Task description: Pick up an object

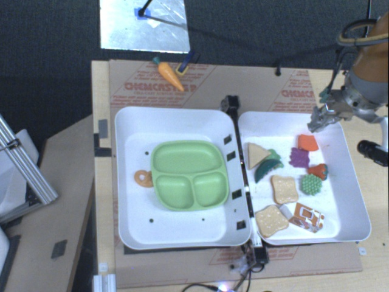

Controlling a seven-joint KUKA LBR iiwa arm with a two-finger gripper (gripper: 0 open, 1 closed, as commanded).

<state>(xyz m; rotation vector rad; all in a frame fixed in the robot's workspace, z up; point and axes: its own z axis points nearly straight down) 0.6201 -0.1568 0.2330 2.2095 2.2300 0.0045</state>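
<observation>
Basically nothing picked yet: pincer [317,124] hovers over the right bin's [352,181] far corner, near the orange piece [307,142]; grip state can't be told. All toy food lies in the bin. Descent, grasp and lift all remain.

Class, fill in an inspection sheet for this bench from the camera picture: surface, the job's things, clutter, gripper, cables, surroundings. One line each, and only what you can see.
Surface: cardboard-covered bench bearing left bin and right bin, side by side.
Job's things: in the right bin, toy foods, among them orange piece, purple piece, green ball, two bread slices.
Clutter: green divided tray and pretzel in the left bin; carrot on the cardboard behind the bins.
Gripper: gripper over the right bin's far edge, holding nothing visible.
Cables: cable looped above the arm.
Surroundings: foil sheet on dark floor.
</observation>
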